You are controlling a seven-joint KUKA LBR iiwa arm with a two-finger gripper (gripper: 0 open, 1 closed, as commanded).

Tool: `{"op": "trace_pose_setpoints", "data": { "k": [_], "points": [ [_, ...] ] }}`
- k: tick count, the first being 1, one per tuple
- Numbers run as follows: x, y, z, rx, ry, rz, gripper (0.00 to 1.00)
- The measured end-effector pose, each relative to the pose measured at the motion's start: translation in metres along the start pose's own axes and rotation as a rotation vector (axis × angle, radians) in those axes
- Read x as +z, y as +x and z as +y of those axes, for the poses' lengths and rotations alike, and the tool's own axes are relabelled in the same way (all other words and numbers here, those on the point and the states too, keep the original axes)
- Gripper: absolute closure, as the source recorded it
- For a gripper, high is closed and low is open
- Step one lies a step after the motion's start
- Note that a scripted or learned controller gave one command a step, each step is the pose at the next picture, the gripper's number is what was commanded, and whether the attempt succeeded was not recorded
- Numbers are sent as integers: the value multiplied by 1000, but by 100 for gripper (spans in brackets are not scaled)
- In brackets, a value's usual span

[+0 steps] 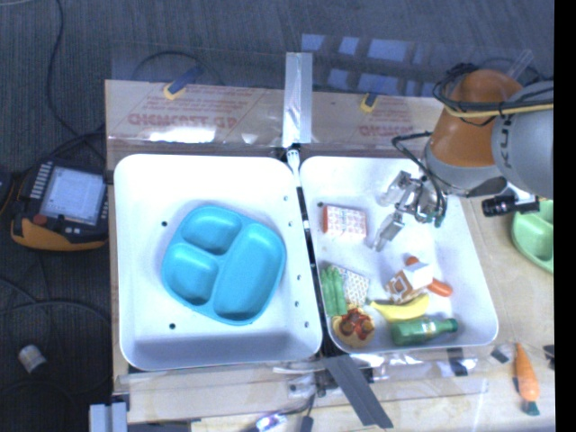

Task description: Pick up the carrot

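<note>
1. Bright, even overhead light; the white bins (126,268) look slightly washed out.
2. Glare streaks the clear plastic sheet (207,120) behind them.
3. Soft, short shadows.
4. Overall mildly blurry, with small items indistinct.

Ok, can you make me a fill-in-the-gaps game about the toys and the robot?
1. The divided plate is coloured ___.
2. It has ___ compartments.
3. The bottle lying in the other bin is coloured ___.
4. The gripper hangs over the bin holding the bottle and a yellow ___.

Missing words: blue, three, green, banana.
</note>
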State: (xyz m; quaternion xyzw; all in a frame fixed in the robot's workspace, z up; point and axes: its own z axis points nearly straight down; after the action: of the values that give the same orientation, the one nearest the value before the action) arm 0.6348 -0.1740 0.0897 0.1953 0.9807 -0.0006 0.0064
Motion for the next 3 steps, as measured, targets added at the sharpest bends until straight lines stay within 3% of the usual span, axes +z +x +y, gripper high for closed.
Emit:
{"op": "trace_pose_setpoints", "data": {
  "k": [1, 2, 3],
  "points": [
    [0, 22, -13, 62, -5, 0, 0],
    [-1, 41, 13, -143, 3, -2, 0],
    [-87, -9, 47, -357, -2, 11, 0]
  ]
}}
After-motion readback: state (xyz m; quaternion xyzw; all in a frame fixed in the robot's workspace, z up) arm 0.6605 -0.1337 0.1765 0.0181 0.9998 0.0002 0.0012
